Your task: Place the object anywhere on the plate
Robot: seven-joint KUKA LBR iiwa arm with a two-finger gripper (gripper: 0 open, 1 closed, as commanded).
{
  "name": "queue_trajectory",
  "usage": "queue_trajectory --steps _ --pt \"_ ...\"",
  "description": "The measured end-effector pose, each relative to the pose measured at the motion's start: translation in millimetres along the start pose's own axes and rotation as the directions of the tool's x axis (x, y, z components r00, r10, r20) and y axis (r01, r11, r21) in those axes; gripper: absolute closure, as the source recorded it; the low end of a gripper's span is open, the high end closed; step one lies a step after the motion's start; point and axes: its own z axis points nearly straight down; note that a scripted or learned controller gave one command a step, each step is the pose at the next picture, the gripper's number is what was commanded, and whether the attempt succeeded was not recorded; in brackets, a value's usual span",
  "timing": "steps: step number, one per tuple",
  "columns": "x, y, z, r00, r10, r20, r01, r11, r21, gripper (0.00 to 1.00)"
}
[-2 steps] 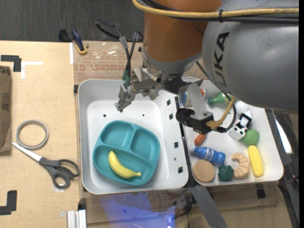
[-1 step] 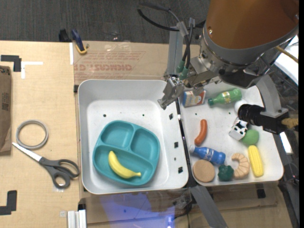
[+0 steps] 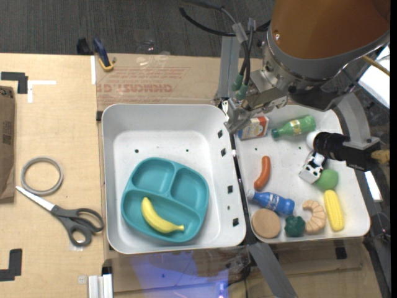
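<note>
A teal divided plate (image 3: 166, 198) lies in the left bin (image 3: 118, 129). A yellow banana (image 3: 160, 217) rests in the plate's large front compartment. My gripper (image 3: 237, 118) hangs over the wall between the two bins, at the back, well apart from the plate and banana. A small red and white carton (image 3: 255, 128) lies just right of it in the right bin (image 3: 353, 228). Nothing shows as held by the gripper.
The right bin holds a green bottle (image 3: 294, 127), a sausage (image 3: 263, 172), a blue bottle (image 3: 273, 202), a corn cob (image 3: 334, 209), a cookie (image 3: 267, 223), a shrimp (image 3: 316, 215) and other toys. Scissors (image 3: 62, 214) and a tape roll (image 3: 42, 176) lie on the bench at left.
</note>
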Motion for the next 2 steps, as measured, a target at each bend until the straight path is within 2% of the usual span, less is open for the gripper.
queue_trajectory --steps 1,2 --pt "20.5 6.2 161.3 0.985 -0.174 -0.003 0.174 0.985 -0.001 1.0" --pt "20.3 6.2 161.2 0.985 -0.174 -0.003 0.174 0.985 -0.001 0.0"
